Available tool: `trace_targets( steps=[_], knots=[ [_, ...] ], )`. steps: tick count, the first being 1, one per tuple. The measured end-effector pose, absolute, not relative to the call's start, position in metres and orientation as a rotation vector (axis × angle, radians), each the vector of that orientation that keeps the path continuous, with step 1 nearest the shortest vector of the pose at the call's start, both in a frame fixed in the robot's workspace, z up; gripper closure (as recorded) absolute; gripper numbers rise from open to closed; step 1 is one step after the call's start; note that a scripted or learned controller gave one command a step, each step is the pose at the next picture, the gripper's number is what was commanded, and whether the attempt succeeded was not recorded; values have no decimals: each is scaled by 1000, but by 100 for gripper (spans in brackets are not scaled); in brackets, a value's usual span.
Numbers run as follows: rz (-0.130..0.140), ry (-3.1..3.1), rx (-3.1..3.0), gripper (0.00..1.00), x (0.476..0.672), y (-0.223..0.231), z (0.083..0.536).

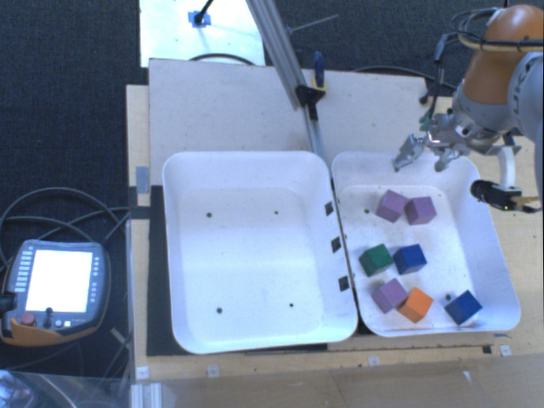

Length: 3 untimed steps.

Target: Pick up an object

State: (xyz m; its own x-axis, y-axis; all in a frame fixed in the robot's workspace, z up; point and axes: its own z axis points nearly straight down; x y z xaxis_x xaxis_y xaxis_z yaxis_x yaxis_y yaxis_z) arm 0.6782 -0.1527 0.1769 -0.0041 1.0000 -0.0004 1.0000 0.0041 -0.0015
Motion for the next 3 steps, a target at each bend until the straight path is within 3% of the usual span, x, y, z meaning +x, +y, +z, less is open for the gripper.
trace_targets(
  steps=[1, 2, 3],
  knots=[
    [3, -2223, -2218, 0, 669, -156, 122],
    [-5, -2231, -2220, 100, 671, -156, 138],
    [-8, -2231, -2224, 100, 678, -163, 201]
  ],
)
